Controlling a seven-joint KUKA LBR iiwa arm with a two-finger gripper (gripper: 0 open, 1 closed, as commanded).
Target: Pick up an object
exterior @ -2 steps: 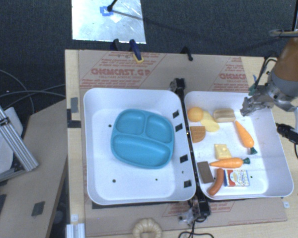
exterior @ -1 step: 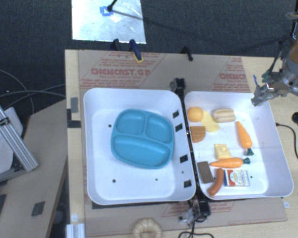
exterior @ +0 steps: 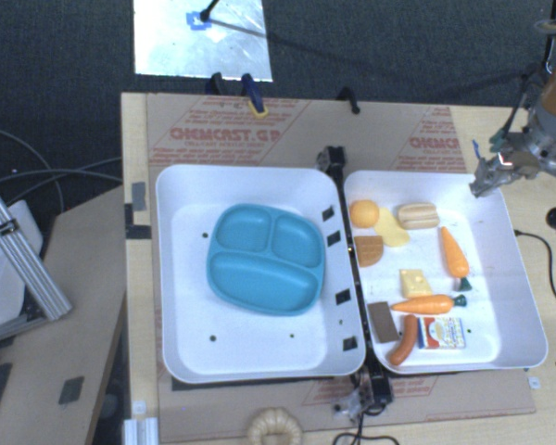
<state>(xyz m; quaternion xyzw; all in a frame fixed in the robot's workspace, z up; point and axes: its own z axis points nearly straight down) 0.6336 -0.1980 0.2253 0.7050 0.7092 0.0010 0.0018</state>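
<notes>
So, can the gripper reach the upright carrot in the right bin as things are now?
Probably yes. The gripper hovers over the bin's far right corner, the carrot lies uncovered just below it, and nothing stands between them.

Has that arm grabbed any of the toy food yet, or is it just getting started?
Just starting, it seems. Nothing looks done: the toy food, such as the orange, bread roll and two carrots, lies in the right bin. The gripper hangs over that bin's far right corner, nothing visibly in it. Choosing, gripping and lifting remain.
</notes>
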